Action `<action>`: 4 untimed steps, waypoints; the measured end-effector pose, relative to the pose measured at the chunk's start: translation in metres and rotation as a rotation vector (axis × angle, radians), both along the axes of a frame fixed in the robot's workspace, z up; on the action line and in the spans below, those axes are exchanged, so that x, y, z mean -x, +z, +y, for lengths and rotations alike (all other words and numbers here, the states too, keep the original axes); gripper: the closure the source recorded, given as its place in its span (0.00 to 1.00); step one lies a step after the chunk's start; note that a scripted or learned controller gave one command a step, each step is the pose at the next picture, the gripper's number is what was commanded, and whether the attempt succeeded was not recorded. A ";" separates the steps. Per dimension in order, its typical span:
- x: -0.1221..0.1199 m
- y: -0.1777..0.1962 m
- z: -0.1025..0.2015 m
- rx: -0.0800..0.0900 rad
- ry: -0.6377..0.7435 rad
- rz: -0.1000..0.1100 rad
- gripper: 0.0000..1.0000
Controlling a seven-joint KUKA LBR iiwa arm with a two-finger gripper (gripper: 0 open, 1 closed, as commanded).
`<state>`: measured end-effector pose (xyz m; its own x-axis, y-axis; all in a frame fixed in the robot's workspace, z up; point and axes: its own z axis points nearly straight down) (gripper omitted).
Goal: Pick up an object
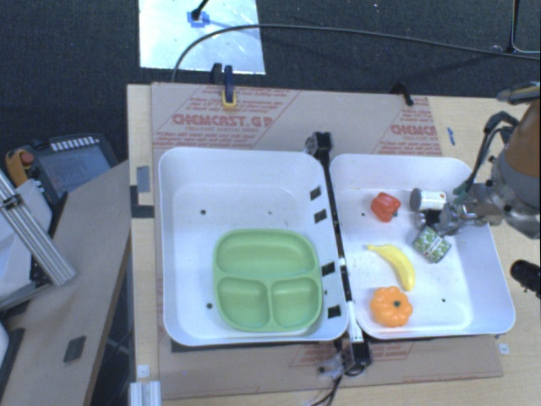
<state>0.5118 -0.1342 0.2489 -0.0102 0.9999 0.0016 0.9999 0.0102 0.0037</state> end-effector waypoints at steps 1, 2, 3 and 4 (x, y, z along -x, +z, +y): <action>-0.014 0.005 0.056 0.000 0.001 0.001 1.00; -0.023 0.007 0.109 0.000 0.000 0.002 1.00; -0.038 -0.013 0.164 0.000 0.000 0.003 1.00; -0.056 -0.024 0.220 0.000 0.000 0.002 1.00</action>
